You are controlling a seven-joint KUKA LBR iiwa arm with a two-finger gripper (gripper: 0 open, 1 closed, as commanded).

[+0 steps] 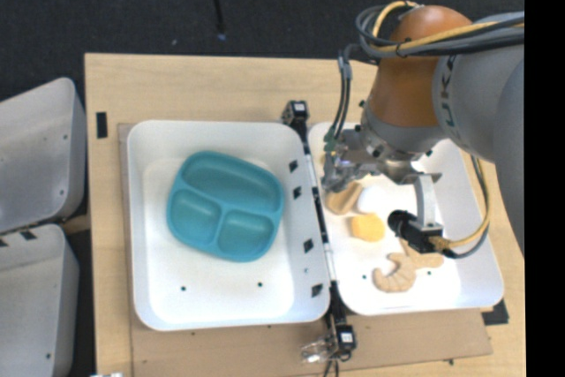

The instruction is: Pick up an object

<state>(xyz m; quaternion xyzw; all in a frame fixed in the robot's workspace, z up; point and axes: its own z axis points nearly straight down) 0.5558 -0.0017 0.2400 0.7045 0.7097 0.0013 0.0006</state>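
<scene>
Maybe the try goes wrong here, I think, because the tan piece (342, 200) lies right next to the side wall of the right bin (481, 280), in the middle of the picture. The tool (338, 179) could bump that wall, or it could push the piece away and not catch it. The piece looks flat and smooth, so it could slip out too. A yellow block (366, 229) sits just beside it, lower and to the right, and it could get knocked. The tool hangs low over the left side of the right bin, and the tan piece is just under it, a little toward the bottom of the picture. The two look very close, maybe touching, but I cannot be sure. I cannot tell if the tool is spread or pressed together, and I see nothing held in it. A curvy tan piece (399, 272) lies farther down. A blue plate (226, 205) rests in the left bin (141, 282) on the counter (106, 93).
</scene>
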